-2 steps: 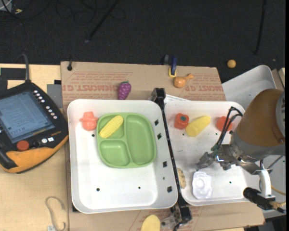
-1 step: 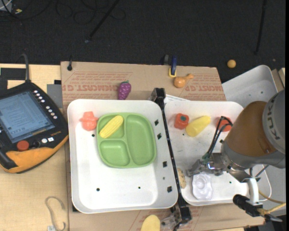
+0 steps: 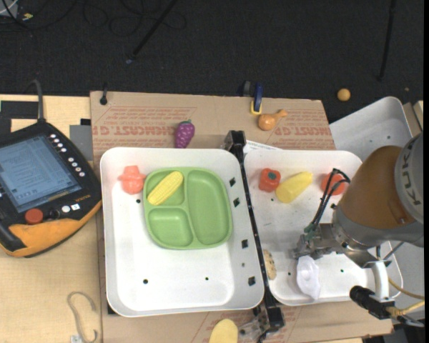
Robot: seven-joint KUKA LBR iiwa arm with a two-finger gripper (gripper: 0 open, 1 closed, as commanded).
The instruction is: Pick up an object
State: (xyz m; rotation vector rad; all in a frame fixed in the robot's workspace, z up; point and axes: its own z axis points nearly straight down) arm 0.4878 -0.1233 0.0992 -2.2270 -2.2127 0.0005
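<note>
- the arm (image 3: 375, 191) has its wrist low over the near right part of the right bin (image 3: 347, 284), so this looks like the reach-and-grasp step of picking something up.
- the gripper (image 3: 316, 247) sits just above a white crumpled object (image 3: 308, 277) lying near the front edge of that bin; from here the two look close together or touching, but i cannot tell which.
- whether the gripper is released or clenched is hidden by the wrist and the slant of the camera, so i cannot tell, and nothing can be seen gripped by it.
- the white object seems the likely target, since it is right under the tool; the yellow toy (image 3: 294, 187) and the orange-red toy (image 3: 269, 179) lie toward the back of the same bin, well apart from the gripper.
- the left bin (image 3: 129, 277) carries a green divided tray (image 3: 200, 213) with a corn cob (image 3: 164, 187) in one compartment, and a pink toy (image 3: 131, 180) just beside the tray.
- my judgement: the next move calls for settling squarely over the white object, closing on it, then lifting straight up; the object looks soft and pale against the bin, so a slipped or shallow grip is a real risk.
</note>
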